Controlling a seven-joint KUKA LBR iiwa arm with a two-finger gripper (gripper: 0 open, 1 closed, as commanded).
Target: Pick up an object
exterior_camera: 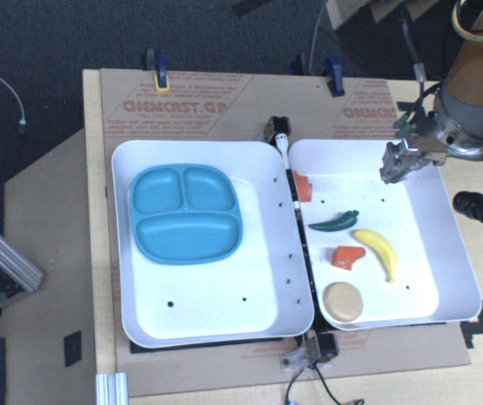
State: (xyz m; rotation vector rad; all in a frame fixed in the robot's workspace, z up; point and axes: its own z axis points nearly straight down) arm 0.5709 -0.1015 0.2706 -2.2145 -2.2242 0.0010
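Nearest the camera, at the front edge of the right bin point(452, 264), a round tan bun point(343, 301) lies against the front wall. Just behind it a small red piece point(347, 257) rests on the bin floor, with a banana point(378, 251) beside it on the right, slanting from upper left to lower right. A green pepper point(335, 221) lies a little farther back, close to the banana's upper end but apart from it. Farther still, an orange block point(302, 187) sits against the wall that the two bins share.

In the left bin point(262, 302) a blue divided plate point(187, 213) lies flat in the back half, its two small sections toward the far side.

At the back right of the right bin, the gripper point(394, 165) hangs over the white floor, well apart from every object; nothing shows between its fingers, and whether they are spread or closed cannot be told at this size. The arm point(475, 83) rises behind it at the right edge, its orange band above the grey wrist. Beyond the bins, two blue clamps point(158, 67) grip the far edge of the brown board point(216, 99).
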